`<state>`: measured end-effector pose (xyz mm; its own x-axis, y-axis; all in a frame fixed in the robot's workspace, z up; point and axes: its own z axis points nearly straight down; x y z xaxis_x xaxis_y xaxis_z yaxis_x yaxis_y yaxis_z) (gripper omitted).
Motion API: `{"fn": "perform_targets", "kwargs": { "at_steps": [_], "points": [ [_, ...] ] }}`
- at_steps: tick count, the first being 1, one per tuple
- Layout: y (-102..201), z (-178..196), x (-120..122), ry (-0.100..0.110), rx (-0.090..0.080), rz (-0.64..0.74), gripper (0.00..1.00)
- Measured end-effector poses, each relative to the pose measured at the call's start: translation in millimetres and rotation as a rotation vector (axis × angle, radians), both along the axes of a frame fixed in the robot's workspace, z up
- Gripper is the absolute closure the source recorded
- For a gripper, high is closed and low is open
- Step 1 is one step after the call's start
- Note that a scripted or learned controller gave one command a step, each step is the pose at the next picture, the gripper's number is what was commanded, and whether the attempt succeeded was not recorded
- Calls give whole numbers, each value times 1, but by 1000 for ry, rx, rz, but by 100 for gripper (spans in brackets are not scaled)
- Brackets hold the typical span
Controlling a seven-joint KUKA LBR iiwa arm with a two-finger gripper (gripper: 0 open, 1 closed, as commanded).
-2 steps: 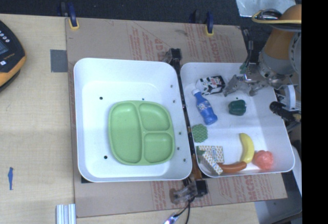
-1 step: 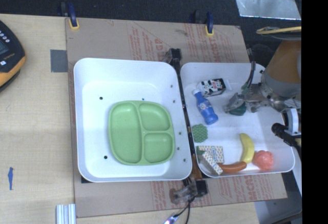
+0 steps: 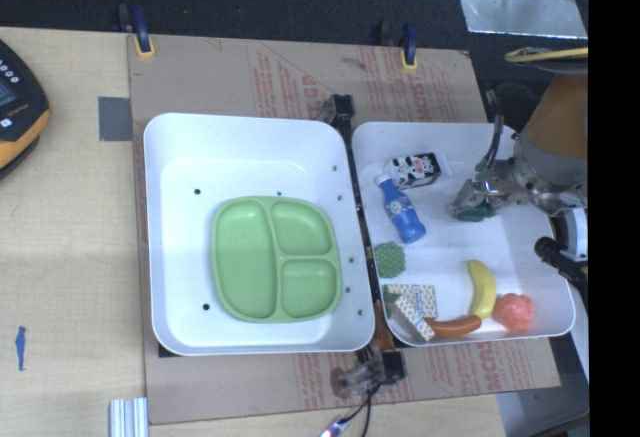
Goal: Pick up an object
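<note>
Camera view shows the tool, grip state unreadable, low in the right bin near a blue bottle.

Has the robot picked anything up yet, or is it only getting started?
Nothing looks picked up yet. The banana, blue bottle and the other small items lie in the right bin. The gripper sits low over that bin's right side with nothing visibly between its fingers. The grasp and lift remain.

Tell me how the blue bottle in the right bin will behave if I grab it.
The blue bottle lies on its side, so a nudge will probably roll it. It looks small and plastic, likely light and stiff. Its rounded, smooth-looking body could slip between the fingers of the gripper.
</note>
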<state>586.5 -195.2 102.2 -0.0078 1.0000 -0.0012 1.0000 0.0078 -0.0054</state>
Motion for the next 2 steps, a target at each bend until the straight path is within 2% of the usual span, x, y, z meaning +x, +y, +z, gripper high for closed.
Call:
{"fn": "perform_targets", "kwargs": {
  "at_steps": [1,2],
  "points": [
    [19,-10,28,-3,0,-2,100],
    [44,47,68,-4,1,-3,100]
  ]
}}
